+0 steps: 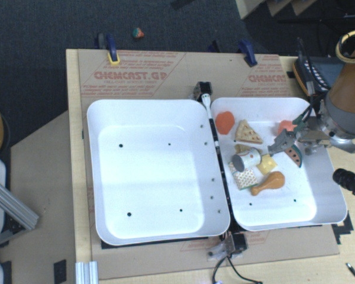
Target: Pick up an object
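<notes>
1. My jaws [286, 142] hang over the right bin [319, 209], near its far right corner, and they stand spread apart with nothing between them.
2. What I could pick lies in a knot near the right bin's left wall: an orange ball [225, 121] at the far end, a wedge-shaped toy [247, 133] beside it, a small grey-and-white cup [244, 160], a yellow piece [266, 165] touching it, a chicken drumstick [268, 183] nearest the front, and a watermelon slice [293, 157] just under my fingers.
3. Risk: the cup, the yellow piece and the drumstick touch or nearly touch. I judge that closing there could catch two things at once, or nudge one aside and close on air.
4. Risk: the watermelon slice lies flat and thin. My fingertips may slide over it without getting under its edge.
5. Risk: a reddish item [286, 125] sits partly hidden behind my jaws, so I cannot tell its shape.
6. Room: the right bin's front half is bare white floor, good for a descent. The ball sits close to the left wall, leaving little space for a finger on that side. The left bin [148, 164] offers wide bare floor.
</notes>
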Tool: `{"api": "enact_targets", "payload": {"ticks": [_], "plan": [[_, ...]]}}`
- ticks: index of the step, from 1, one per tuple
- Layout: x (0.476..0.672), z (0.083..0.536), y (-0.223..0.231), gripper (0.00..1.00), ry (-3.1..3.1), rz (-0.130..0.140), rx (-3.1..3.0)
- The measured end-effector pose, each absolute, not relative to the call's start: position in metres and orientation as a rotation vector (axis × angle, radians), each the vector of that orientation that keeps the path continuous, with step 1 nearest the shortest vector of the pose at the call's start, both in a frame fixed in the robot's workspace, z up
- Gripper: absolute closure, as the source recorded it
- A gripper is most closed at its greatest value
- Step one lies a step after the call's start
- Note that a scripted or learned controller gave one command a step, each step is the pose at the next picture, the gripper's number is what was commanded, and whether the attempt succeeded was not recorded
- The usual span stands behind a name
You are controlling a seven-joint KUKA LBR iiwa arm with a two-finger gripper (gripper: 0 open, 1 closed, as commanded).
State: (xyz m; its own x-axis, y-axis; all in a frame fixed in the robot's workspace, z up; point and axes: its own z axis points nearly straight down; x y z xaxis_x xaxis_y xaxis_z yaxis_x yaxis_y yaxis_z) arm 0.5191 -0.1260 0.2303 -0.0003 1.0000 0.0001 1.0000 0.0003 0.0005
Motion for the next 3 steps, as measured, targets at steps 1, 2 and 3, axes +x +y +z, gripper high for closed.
{"api": "enact_targets", "payload": {"ticks": [1, 2, 3], "plan": [[0.573, 0.082, -0.096, 0.00, 2.228, -0.003, 2.219], [0.573, 0.100, -0.099, 1.00, 2.219, 0.002, 2.221], [0.475, 0.160, -0.101, 1.00, 2.221, -0.003, 2.230]]}}
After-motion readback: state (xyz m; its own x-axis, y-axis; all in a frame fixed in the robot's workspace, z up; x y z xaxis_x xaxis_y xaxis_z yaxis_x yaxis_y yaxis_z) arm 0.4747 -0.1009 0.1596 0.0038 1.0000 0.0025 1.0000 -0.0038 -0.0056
